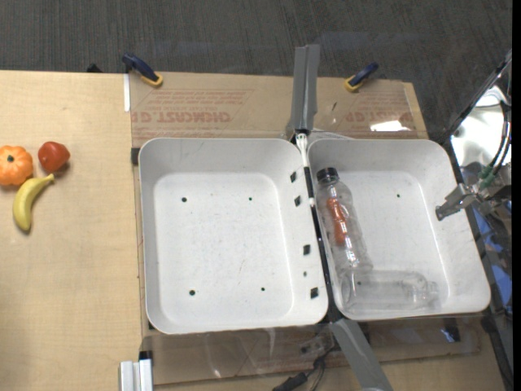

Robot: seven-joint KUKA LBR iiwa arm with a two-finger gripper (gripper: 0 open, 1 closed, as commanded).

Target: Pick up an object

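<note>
A clear plastic bottle (338,218) with a black cap and an orange label lies along the left wall of the right bin (399,226). A second clear plastic container (395,290) lies on its side by that bin's front wall, touching the bottle's base. At the right bin's right rim, a grey metal part of the gripper (453,204) reaches in from the right edge, well apart from both objects, with cables behind it. Nothing shows in its grasp. The left bin (220,243) sits beside the right one.
An orange (14,165), a red fruit (54,155) and a banana (28,202) lie on the wooden bench at far left. Two clamps (142,69) (361,75) hold the cardboard (195,108) behind the bins. A grey bar (305,88) runs between the bins.
</note>
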